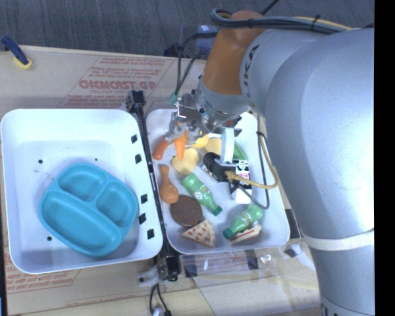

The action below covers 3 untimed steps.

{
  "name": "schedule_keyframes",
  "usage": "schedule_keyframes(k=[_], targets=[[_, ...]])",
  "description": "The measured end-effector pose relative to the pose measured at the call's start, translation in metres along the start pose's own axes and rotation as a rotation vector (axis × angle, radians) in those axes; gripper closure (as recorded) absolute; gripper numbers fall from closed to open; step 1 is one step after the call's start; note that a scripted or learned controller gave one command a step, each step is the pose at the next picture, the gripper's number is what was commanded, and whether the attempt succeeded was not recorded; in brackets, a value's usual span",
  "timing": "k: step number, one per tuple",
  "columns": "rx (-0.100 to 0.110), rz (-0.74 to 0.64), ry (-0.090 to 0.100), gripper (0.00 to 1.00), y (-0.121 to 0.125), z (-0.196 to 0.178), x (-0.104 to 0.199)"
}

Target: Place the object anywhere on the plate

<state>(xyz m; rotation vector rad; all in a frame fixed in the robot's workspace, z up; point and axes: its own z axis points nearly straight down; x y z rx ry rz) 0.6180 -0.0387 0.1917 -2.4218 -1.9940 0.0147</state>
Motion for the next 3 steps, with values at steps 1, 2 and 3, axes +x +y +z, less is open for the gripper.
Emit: schedule_keyframes(k=[1,2,3], targets=[[0.000,-0.110,0.003,1.00,-0.073,-0.027,0.052],[0.004,-0.356,0.000,1.00,-0.097,0.002,0.118],[0.003,-0.355,-0.001,0.00,-0.097,0.001,0.117]])
